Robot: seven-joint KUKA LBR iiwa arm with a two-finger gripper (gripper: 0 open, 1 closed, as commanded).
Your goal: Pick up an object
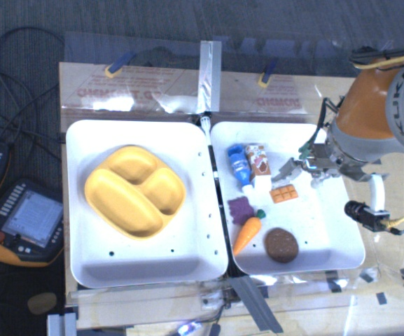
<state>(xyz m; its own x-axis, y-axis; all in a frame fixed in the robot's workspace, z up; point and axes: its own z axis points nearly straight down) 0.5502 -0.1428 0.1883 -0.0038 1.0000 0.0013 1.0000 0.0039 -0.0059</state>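
On the worktop two white bins are seen side by side. In the left bin a big yellow bread shape is lying near the middle. No harm is likely there, as the arm is well away from it.

In the right bin small things are spread about. At about 10 o'clock in this bin a blue bottle and a brown box are touching each other. If one were grabbed, the other could be pushed or dragged along. Lower down, a purple piece is just beside a carrot, so the same mix-up could happen. At about 6 o'clock a round brown cookie is lying flat; it could be hard to pinch and might slip away.

Near the middle of the bin an orange cracker is found. This is judged to be the thing most likely to be picked, as it lies closest, at about 8 o'clock from the end effector. The end effector is seen just above and to the right of it, low over the bin. Nothing is seen pinched in it. Whether it is spread or pressed together cannot be told.

The cracker is thin and flat. It could be missed, or be slid across the white floor, if the end effector is brought down a bit off to one side.
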